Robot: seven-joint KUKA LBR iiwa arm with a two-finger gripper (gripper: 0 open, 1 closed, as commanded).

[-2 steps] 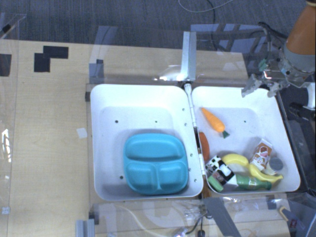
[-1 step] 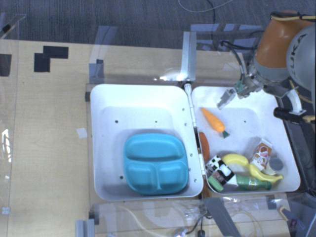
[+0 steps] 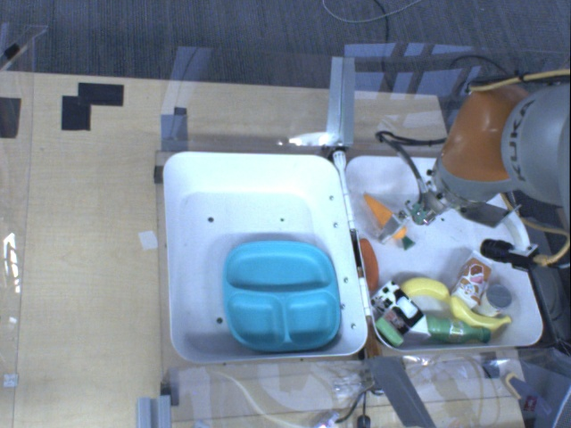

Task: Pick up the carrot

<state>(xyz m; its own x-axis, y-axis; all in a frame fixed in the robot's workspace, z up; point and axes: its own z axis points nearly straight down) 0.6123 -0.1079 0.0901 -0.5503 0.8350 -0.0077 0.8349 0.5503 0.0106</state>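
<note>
Carrot [image 3: 378,209] in right bin [image 3: 464,190], arm [image 3: 500,145] just beside it, blue tray [image 3: 281,294] in left bin [image 3: 210,203]

The arm [image 3: 526,141] is grey and rounded, with a wide orange band [image 3: 477,136] above the wrist. Part of a dark printed letter shows on the grey shell. Thin black cables run along the wrist to the gripper [image 3: 419,210], a small metal part with a bit of green on it.
</note>
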